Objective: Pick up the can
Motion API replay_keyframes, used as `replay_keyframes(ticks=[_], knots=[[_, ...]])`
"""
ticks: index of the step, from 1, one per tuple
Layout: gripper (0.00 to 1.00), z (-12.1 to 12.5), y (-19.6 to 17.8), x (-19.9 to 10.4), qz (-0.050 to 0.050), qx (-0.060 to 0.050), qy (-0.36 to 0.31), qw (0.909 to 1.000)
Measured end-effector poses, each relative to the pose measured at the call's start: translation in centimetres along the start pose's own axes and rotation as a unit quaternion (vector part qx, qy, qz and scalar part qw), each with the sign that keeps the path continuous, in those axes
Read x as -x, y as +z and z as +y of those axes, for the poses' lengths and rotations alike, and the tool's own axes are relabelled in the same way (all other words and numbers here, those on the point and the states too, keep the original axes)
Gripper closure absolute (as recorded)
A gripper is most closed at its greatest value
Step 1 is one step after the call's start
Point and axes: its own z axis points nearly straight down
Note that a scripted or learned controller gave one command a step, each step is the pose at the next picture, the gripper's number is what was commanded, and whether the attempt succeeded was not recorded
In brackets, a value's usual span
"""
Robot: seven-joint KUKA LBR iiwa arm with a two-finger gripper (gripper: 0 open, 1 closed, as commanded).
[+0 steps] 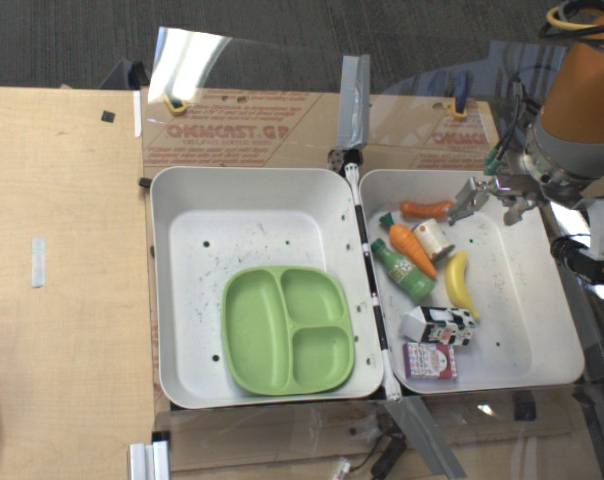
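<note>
Pink carton [430, 360]: nearest, front of right bin [542, 308].
Can [432, 238]: down-left of gripper [494, 200], well apart.
Fingers: spread, holding nothing.

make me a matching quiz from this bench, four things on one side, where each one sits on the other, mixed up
Things:
1. green divided plate
2. banana
3. green bottle
4. pink carton

Places:
A. right bin, near the front edge
B. left bin
C. right bin, close to the wall between the bins
D. right bin, about the middle, right of the carrot

Pairs: 1-B, 2-D, 3-C, 4-A
</note>
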Motion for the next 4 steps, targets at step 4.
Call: replay_keyframes(ticks=[4], knots=[[0.00,2.8,13.6,-0.5,0.000,0.001,0.048,0.9988]])
